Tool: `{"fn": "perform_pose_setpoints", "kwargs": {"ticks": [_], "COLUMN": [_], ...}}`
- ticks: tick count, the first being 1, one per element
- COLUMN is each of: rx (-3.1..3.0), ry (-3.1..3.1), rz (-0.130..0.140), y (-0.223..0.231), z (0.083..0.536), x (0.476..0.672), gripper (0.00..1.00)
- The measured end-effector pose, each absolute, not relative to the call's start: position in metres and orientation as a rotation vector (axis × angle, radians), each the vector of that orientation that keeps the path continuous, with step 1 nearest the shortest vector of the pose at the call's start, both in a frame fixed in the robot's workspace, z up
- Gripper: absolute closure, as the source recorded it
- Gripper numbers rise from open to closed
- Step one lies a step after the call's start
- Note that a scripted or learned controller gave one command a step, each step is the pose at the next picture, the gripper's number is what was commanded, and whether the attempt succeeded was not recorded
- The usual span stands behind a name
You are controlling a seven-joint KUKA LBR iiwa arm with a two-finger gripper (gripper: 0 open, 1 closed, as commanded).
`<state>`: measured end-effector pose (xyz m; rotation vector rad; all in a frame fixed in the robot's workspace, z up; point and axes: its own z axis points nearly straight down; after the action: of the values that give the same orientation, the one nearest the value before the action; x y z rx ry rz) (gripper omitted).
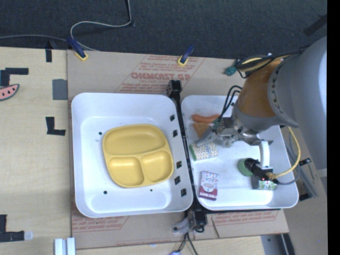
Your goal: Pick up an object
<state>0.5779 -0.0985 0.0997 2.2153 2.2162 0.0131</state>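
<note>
Over the right bin [281,198], my gripper [206,138] hangs beside the checkered packet [204,152]; finger state unclear, so it may just nudge it.

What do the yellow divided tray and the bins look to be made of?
Yellow divided tray: probably molded plastic, matte, with smooth rounded compartments. Left bin and right bin: likely thin white plastic, slightly glossy, with rounded corners and raised rims.
</note>
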Motion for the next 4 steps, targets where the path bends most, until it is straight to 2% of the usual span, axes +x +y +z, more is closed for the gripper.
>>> {"fn": "perform_pose_setpoints", "kwargs": {"ticks": [1, 2, 3, 4], "rx": [2.215, 2.216, 2.216, 2.216], "ry": [2.220, 2.221, 2.221, 2.223], "rz": [0.007, 0.004, 0.004, 0.004], "y": [-0.100, -0.100, -0.100, -0.100], "z": [0.086, 0.096, 0.096, 0.105], "x": [0.606, 0.605, 0.605, 0.605], "gripper": [0.00, 1.00, 0.00, 1.00]}}
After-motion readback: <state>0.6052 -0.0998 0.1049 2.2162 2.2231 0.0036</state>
